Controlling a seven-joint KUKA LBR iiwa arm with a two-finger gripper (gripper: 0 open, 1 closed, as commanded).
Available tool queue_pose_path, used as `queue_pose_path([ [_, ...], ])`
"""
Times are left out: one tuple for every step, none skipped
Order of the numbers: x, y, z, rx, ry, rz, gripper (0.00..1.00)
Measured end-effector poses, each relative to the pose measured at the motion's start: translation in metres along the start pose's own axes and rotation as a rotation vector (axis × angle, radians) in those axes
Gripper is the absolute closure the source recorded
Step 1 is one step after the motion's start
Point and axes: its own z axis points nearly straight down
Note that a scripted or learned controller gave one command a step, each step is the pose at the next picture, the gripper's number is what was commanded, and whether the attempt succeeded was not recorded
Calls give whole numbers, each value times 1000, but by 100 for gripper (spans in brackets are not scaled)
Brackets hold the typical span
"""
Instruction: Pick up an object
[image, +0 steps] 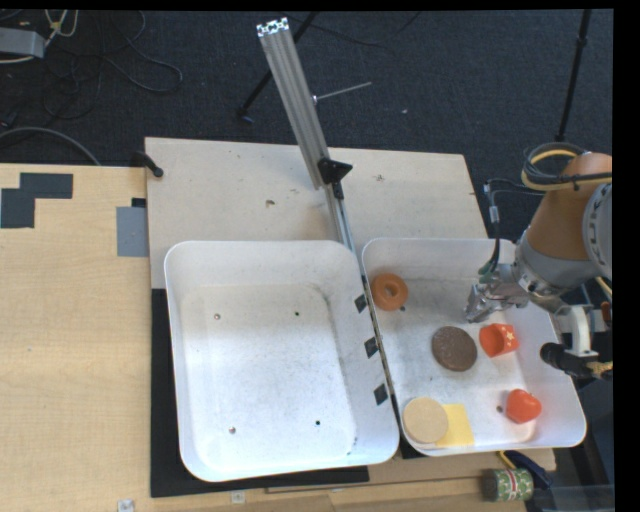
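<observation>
Nearest my camera, a tan disc and yellow square lie at the right bin's front rim, well below my gripper. The gripper hangs low over that bin, just above an orange block; I cannot tell its opening or whether it touches anything. A brown disc sits beside the block, an orange ring off to the left, a red piece near the right rim. The arm is cut off at the frame's edge.
</observation>
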Motion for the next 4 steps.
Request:
queue_pose_path([
  [-9,7,-52,-7,-3,-1,100],
  [-10,19,-105,-8,-3,-2,100],
  [-11,19,-142,-7,-2,-2,100],
  [41,24,-150,-1,1,-3,100],
])
